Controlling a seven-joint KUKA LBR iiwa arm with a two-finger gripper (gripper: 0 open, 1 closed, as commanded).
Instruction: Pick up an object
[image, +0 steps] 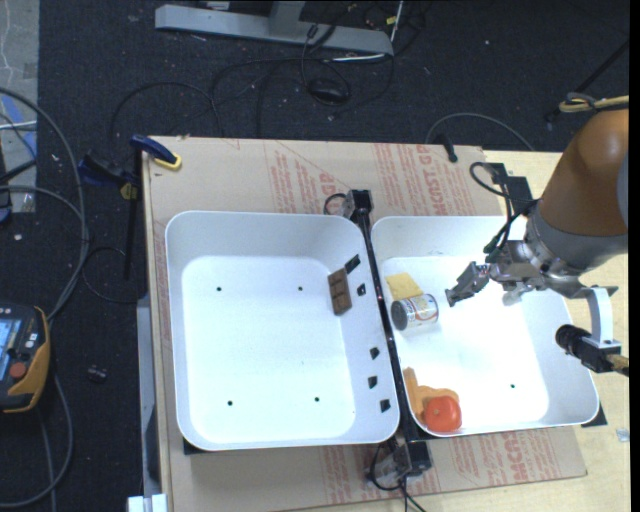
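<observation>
The end effector (468, 287) is hanging over the right bin (560, 415), its fingers spread apart and gripping nothing; a small silver can (416, 311) is lying just beside it against a yellow block (403, 285); a red tomato (442, 412) is sitting near the bin's front corner.

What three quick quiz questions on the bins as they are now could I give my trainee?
1. True or false: the silver can lies in the right-hand bin.
2. Which sits nearest the right-hand bin's front corner? A) orange ball B) yellow block C) brown block
3. Fill in: the brown block leans against the ___ bin's wall.

Key:
1. True.
2. A.
3. Left-hand.

The gripper hovers just right of the can.
</observation>
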